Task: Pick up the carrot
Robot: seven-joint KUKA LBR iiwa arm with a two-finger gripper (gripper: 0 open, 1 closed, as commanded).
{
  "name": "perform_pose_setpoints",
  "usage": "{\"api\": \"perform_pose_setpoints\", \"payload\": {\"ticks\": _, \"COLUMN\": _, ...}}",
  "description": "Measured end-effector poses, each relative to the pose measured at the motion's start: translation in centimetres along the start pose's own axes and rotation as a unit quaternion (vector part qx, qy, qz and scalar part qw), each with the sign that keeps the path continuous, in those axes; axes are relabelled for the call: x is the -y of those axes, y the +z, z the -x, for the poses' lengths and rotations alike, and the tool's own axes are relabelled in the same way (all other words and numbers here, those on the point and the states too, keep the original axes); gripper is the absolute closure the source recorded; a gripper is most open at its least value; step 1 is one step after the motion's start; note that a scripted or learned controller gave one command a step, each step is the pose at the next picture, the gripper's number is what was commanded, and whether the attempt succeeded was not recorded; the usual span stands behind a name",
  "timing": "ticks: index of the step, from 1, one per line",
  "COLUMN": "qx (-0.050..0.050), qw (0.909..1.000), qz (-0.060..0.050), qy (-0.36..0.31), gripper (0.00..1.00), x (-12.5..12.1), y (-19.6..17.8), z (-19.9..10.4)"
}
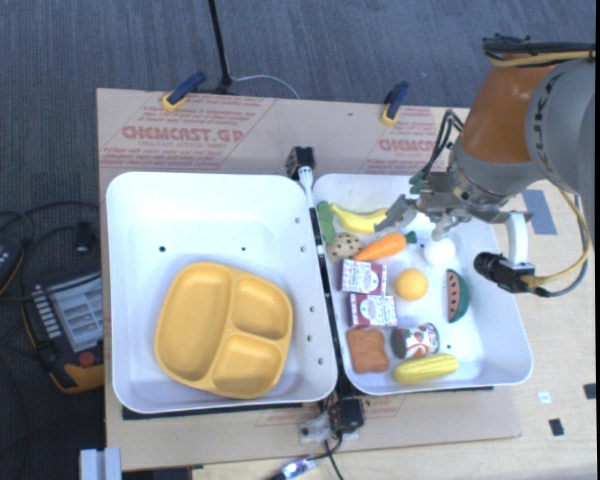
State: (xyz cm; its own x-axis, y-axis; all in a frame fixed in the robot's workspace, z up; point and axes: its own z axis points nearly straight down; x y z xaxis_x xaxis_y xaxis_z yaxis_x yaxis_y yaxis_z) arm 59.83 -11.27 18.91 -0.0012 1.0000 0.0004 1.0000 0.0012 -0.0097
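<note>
The orange carrot (381, 247) with a green top lies tilted in the upper part of the right bin (510, 353), between a banana (359, 216) and a pink carton (362, 275). My gripper (421, 222) hangs just above and to the right of the carrot's green end. It is open, one finger toward the banana and the other over a white egg (439, 254). Nothing is between the fingers.
The right bin also holds a cookie (344, 246), a second pink carton (373, 310), an orange (411, 284), a watermelon slice (455, 295), bread (367, 349), a can (415, 341) and corn (426, 369). A yellow divided tray (225, 328) sits in the left bin (140, 208).
</note>
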Motion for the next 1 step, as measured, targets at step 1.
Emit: {"api": "perform_pose_setpoints", "payload": {"ticks": 1, "qx": 0.001, "qw": 0.9991, "qz": 0.004, "qy": 0.042, "gripper": 0.00, "x": -1.71, "y": 9.66, "z": 2.48}}
